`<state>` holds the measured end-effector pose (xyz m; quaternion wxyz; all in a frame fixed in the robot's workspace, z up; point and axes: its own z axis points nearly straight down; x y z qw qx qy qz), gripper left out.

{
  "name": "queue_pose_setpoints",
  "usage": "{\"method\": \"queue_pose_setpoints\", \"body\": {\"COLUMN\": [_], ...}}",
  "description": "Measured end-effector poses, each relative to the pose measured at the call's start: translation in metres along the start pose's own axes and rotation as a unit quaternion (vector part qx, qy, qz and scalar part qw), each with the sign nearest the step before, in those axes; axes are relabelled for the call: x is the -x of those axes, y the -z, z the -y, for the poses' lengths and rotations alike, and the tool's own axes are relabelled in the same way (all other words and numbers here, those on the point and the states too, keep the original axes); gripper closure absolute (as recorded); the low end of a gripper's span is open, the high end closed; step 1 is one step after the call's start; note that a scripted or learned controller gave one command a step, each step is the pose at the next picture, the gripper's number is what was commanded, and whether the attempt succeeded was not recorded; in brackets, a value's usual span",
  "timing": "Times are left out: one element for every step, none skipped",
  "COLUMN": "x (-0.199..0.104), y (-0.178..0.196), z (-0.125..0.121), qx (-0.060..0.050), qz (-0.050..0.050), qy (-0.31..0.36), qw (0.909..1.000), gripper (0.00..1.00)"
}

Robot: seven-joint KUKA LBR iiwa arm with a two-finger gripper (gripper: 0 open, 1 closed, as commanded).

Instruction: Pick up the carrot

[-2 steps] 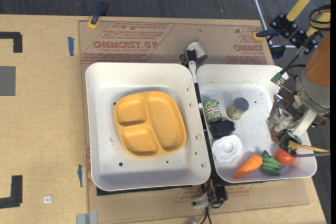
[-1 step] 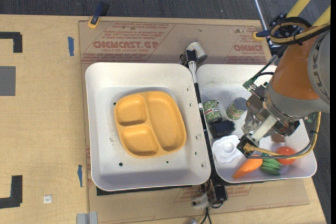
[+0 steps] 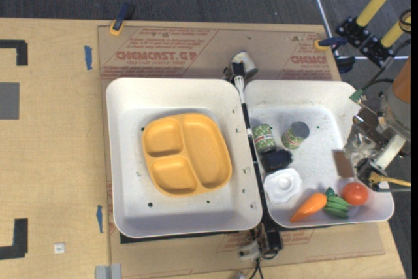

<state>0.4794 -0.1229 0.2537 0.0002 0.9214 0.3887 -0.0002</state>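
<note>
Camera view: two white bins side by side on a cardboard sheet that covers the middle of the worktop.
Left bin: holds a yellow divided plate with three compartments, lying in the middle of the bin floor.
Right bin: carries all the small things, most of them along its left side and near edge.
Green-labelled can: close to the bin's left wall, tipped over.
Black object: just below that can and touching it; its shape is unclear.
White bottle-like piece: below the black object, towards the bin's near edge.
Grey-topped can: just right of the green-labelled can, near the bin's middle.
Carrot: bright orange, smooth and tapered. It lies flat by the near edge of the right bin, just right of the white piece. The thin tip points to the bin's near-left corner and the thick end is raised towards the right.
Green piece: against the carrot's thick end; whether it is the carrot's top or a separate thing cannot be told.
Tomato: red and round, touching the green piece, in the bin's near-right corner.
Gripper: over the bin's right edge, above the tomato and apart from the carrot. Whether it is open or closed cannot be told, and nothing is seen in its grasp.
</note>
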Motion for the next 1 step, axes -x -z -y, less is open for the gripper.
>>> {"method": "queue_pose_setpoints", "body": {"x": [-0.0608], "y": [-0.0275], "z": [0.0593], "qx": [-0.002], "qz": [0.0], "qy": [0.016], "qw": [0.9999], "gripper": [1.0]}}
